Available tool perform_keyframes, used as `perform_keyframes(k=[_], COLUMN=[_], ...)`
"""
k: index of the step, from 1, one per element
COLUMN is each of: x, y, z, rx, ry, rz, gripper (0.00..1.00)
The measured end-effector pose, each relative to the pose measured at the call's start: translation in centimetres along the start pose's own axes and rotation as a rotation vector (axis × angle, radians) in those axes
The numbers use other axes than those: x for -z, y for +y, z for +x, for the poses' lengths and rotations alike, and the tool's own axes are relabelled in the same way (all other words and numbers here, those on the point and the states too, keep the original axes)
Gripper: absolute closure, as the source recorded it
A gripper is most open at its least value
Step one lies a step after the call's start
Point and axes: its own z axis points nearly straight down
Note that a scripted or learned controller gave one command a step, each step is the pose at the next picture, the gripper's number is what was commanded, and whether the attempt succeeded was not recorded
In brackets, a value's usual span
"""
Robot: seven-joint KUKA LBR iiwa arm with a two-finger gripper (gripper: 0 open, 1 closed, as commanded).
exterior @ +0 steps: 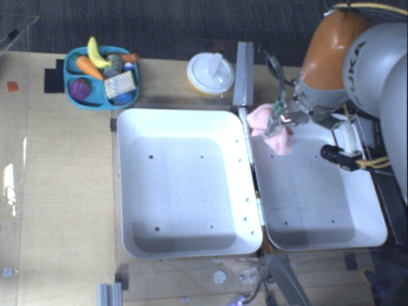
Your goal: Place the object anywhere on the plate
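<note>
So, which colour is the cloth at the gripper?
Pale pink. The cloth shows in the camera view, at the right bin's top-left corner.

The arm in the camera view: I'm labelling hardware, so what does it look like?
The arm has rounded light grey casings with a glossy orange band. Yellow and dark cables run over it. A black fitting sits beside the small metallic end effector.
</note>
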Motion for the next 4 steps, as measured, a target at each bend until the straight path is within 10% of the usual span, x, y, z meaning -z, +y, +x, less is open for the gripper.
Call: perform_keyframes(k=[1, 4], x=[4.0, 4.4], y=[0.3, 1.9], z=[0.1, 14.8], rx=[0.008, 1.215], ry=[0.000, 0.001], rz=[-0.002, -0.007], gripper=[1.00, 1.00])
